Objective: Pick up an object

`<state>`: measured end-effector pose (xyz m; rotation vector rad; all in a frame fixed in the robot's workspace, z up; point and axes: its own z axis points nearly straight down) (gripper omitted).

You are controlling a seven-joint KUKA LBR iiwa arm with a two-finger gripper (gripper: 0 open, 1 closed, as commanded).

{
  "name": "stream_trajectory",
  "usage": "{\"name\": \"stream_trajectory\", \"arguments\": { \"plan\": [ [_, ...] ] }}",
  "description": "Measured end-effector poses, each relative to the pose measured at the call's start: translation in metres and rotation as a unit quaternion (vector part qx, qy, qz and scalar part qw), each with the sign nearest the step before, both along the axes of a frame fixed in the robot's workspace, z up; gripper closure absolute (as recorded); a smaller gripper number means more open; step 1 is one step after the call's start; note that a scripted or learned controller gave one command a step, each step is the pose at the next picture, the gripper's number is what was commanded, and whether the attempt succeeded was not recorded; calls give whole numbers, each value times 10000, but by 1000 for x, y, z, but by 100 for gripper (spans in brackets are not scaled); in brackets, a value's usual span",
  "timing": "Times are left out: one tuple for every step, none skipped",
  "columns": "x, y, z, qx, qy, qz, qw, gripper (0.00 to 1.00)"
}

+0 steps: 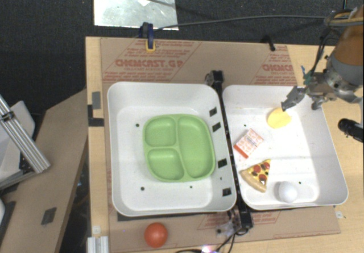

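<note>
The right bin (318, 149) holds a yellow round piece (278, 118), a red-and-white packet (248, 142), a pizza slice toy (257, 174) and a white ball (287, 191). My gripper (302, 102) hangs over the far right part of this bin, just above and right of the yellow piece. Its fingers are spread open with nothing between them. The left fingertip (288, 103) is close to the yellow piece's upper edge; contact is not clear.
The left bin (122, 132) carries a green divided tray (178, 147). A red ball (156, 234) lies on the bench in front of the bins. A metal frame (23, 138) stands at the left edge. Black clips (217, 79) join the bins along the middle wall.
</note>
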<state>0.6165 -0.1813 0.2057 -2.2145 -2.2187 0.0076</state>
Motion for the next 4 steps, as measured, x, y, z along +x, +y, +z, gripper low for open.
{"name": "stream_trajectory", "arguments": {
  "plan": [
    [3, 0, 6, -10, -51, 11, 10000, 0],
    [-3, -2, -55, -5, -27, -2, 10000, 0],
    [0, 9, -107, -4, -35, 18, 10000, 0],
    [1, 9, -121, -9, -46, 17, 10000, 0]
  ]
}}
